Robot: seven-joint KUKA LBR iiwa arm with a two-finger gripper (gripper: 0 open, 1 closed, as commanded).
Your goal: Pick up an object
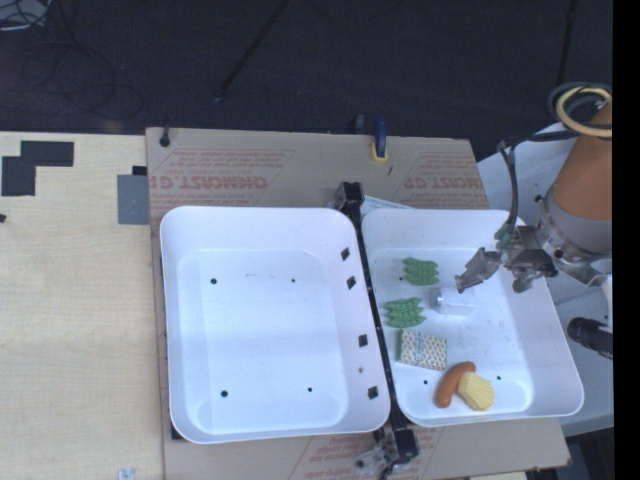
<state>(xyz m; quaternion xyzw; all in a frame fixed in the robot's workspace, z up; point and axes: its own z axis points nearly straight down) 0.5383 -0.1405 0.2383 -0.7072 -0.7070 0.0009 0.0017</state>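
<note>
My tool (497, 268) hangs over the right bin (545, 388) with its fingers spread wide and nothing between them, just right of a small clear object (440, 300) I can barely make out. The likelier picks lie lower left: two green pieces (420, 270) (404, 313), a patterned square (423, 349), an orange sausage (453, 384) touching a yellow chunk (478, 392). I should choose one standing apart, centre over it, then descend straight before closing.

All the objects lie in the right bin (545, 363). Two green ridged pieces sit near its left wall, one (420, 270) above the other (404, 313). Below them lies a flat speckled packet (423, 349) (tilted slightly). An orange sausage (453, 384) touches a yellow chunk (477, 392) near the front wall.
</note>
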